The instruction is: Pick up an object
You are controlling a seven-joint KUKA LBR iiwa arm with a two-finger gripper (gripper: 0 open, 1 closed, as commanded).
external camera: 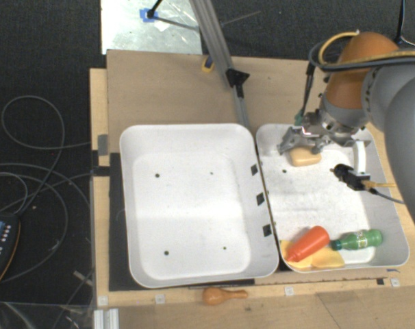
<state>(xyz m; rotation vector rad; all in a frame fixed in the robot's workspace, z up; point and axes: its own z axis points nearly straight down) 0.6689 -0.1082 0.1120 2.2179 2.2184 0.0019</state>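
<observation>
Tan and rounded, a small block (304, 157) lay flat in the far part of the right bin (392, 252), and the jaws (305, 139) hung directly over its far edge, touching or nearly so. Their fingers looked spread to either side of the block's top, but whether they were open or pinching it could not be told from this slanted view. The block's long axis ran roughly left to right across the bin, so it lay just below and a shade nearer the camera than the jaws. Judging by that, a short drop would have straddled it. Well apart, at the bin's near edge, sat an orange carrot (307, 242), a green bottle (357, 240) and a yellow piece (325, 260). The left bin (135, 142) stood beside it on the table (159, 81).
</observation>
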